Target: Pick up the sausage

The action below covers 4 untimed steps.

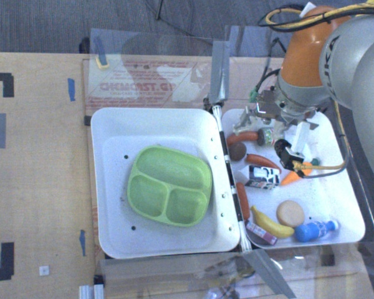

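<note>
Arm reaches in from right over right bin (352, 226), orange band above wrist | tool (262, 124) low at bin's far-left corner, grip state cannot tell | sausage (242, 200) long, reddish-brown, lies along bin's left wall, just above banana (271, 223), apart from tool | green plate (169, 185) in left bin (106, 129)

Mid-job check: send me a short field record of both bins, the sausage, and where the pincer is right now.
left bin: holds a green divided plate
right bin: sausage, banana, blue bottle, round biscuit-like disc, carrot, other small items
sausage: lying along the bin's left wall, untouched
pincer: over the bin's top end, apart from the sausage
pincer fingers: cannot tell
</note>
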Each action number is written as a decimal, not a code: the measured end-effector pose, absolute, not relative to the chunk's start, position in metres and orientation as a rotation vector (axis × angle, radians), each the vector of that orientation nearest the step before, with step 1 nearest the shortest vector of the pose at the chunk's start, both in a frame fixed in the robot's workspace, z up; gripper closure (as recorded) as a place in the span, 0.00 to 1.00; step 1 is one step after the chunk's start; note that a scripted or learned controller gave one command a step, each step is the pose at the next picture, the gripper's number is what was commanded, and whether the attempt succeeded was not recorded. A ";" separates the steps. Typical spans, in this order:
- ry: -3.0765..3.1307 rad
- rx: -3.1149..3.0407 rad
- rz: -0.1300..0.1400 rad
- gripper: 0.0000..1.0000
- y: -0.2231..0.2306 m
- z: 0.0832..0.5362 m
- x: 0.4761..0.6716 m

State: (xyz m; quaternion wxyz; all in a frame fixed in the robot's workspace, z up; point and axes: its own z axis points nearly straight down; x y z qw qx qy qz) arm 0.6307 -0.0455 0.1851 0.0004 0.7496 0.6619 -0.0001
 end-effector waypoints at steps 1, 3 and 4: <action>2.126 2.292 0.028 0.00 -0.085 0.116 0.652; 2.356 2.031 0.031 0.00 -0.087 0.122 0.659; 2.546 1.833 0.003 0.00 -0.093 0.086 0.647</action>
